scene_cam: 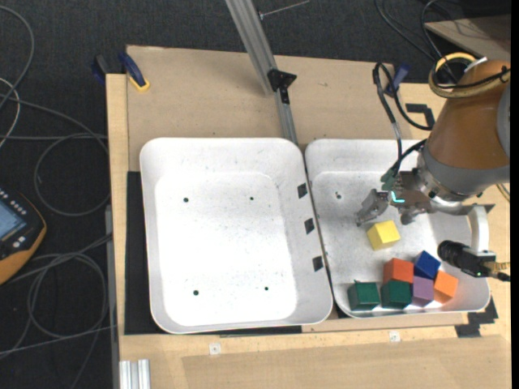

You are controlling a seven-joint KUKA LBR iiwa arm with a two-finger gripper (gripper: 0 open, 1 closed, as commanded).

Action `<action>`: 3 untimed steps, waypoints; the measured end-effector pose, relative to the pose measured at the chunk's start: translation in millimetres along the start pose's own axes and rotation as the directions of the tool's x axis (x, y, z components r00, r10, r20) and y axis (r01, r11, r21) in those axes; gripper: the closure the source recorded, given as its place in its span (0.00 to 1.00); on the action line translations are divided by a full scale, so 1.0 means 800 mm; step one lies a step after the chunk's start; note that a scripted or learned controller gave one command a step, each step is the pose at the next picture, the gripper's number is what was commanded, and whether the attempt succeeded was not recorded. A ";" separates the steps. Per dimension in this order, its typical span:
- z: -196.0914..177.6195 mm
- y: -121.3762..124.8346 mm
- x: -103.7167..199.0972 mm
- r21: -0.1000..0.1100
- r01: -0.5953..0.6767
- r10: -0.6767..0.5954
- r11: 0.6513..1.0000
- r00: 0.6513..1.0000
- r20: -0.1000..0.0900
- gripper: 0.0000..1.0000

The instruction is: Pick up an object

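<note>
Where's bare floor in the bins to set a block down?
The left bin shows bare floor wall to wall. In the right bin, the far-left corner is open; its near edge is crowded with blocks, and the yellow block sits under the gripper.

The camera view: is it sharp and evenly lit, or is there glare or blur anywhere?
Camera view: soft, even light with faint shadows; the yellow block and the cluster of colored blocks read clearly; slight glare on the right bin rim; the gripper looks a little soft.

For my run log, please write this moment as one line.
arm: over right bin | gripper: above yellow block, nothing seen held | other blocks: bottom right corner | left bin: no blocks
</note>
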State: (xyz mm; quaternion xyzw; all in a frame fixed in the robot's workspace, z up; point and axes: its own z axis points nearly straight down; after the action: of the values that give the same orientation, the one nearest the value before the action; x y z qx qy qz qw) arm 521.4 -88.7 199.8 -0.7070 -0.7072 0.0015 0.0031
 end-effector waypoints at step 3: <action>0.104 -0.003 -0.006 -0.020 -0.002 0.002 1.000 1.000 0.007 0.00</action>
State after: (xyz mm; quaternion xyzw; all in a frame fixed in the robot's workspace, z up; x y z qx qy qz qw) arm 518.5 -93.1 116.4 -0.7077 -0.7064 -0.0033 -0.0063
